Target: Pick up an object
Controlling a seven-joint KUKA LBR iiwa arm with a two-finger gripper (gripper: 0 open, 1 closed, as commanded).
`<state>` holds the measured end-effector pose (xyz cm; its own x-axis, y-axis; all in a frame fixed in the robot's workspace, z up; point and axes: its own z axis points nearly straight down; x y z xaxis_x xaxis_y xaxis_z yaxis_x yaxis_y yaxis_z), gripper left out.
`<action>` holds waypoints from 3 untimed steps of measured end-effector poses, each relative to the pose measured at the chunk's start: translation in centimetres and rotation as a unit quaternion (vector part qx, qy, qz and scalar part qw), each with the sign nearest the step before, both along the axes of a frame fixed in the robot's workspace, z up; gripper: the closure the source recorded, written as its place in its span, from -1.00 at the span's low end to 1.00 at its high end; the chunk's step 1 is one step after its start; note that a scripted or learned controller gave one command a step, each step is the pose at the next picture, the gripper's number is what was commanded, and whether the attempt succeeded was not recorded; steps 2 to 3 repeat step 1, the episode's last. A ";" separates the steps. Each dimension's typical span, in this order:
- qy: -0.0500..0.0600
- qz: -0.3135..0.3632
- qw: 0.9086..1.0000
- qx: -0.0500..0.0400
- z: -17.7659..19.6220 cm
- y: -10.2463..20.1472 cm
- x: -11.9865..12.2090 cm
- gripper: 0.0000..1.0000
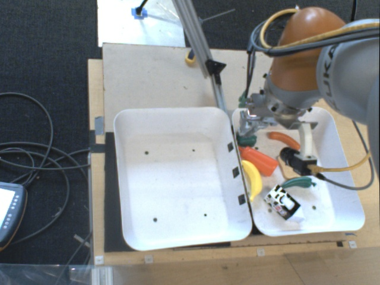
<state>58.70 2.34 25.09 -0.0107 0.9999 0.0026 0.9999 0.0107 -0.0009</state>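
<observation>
My gripper hangs over the far left corner of the right bin, under the arm's orange band. Just below it a small dark green piece lies against the bin's left wall; I cannot tell whether the two touch. An orange carrot-shaped toy lies in front of that piece, with a yellow banana beside it along the wall. A thin orange-red pepper sits further right. Nearer the front are a green-handled item and a black and white box.
The left bin sits directly beside the right one, and their walls meet near the banana. A slanted grey pole crosses the board behind the bins. Cables and a pendant lie on the floor at left.
</observation>
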 end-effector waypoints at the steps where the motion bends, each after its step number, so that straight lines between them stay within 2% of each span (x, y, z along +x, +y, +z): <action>1: 0.001 0.000 1.000 0.000 -2.1 4.5 -2.7 1.00; 3: 0.001 0.000 1.000 0.000 -2.1 4.5 -2.7 1.00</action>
